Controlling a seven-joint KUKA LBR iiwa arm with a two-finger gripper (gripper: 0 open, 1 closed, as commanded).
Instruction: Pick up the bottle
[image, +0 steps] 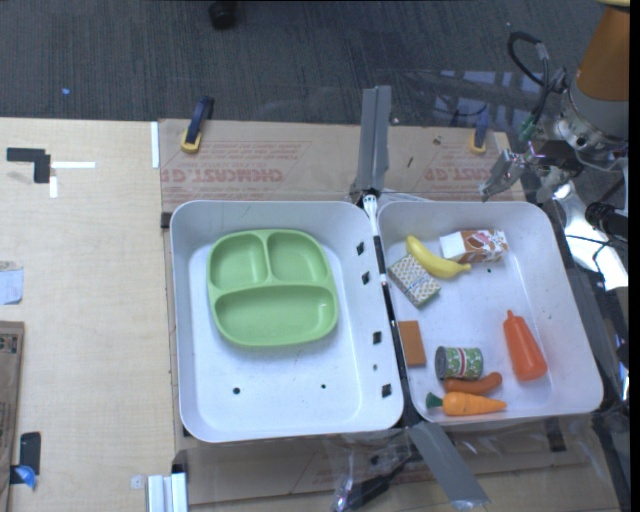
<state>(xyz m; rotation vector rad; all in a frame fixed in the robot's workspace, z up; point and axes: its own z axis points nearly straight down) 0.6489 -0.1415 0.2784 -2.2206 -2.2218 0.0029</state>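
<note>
One orange plastic squeeze bottle (524, 349) lies in the right white bin (570, 300), near its right wall. Likely light, smooth, slightly squashy; grip mid-body. Whether the end effector (515, 160) is open, I cannot tell.

- You have one fixed camera above the bench (80, 250), looking down at a slant.
- It faces both bins together: the left bin (190, 330) sits mid-frame, the right bin (560, 300) beside it toward the right edge.
- It stands far enough back that both bins fit whole, with bench to the left and dark floor (300, 50) along the top.
- The gripper (510, 165) comes in at the upper right corner, so from its jaws you see the right bin just below and the left bin well off to the lower left.
- The arm's (605, 50) orange band is cut off by the top right edge.
</note>
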